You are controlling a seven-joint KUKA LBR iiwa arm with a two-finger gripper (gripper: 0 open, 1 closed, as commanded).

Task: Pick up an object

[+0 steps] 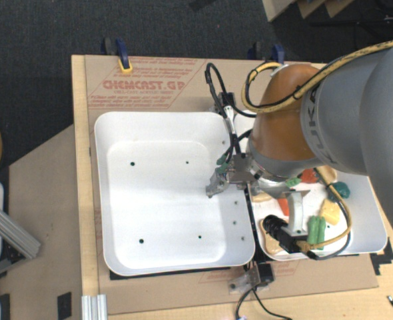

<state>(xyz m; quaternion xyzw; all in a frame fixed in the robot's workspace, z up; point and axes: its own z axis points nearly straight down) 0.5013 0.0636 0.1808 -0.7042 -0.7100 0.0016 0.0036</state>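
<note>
My gripper (214, 184) hangs over the right edge of the left white bin (104, 179), close to the wall between the two bins. I see nothing held in it. The right bin (376, 236) holds several small objects: a green piece (315, 231), a yellow piece (330, 213), a teal piece (340, 191), an orange-red piece (308, 176) and a thin red piece (284, 206). The grey arm with its orange band (283, 122) covers much of the right bin.
Both bins sit on a brown cardboard sheet (150, 82) clamped at the far edge by a blue and yellow clamp (122, 55). Dark carpet surrounds the bench. A black cable (216, 89) runs along the left bin's far right corner.
</note>
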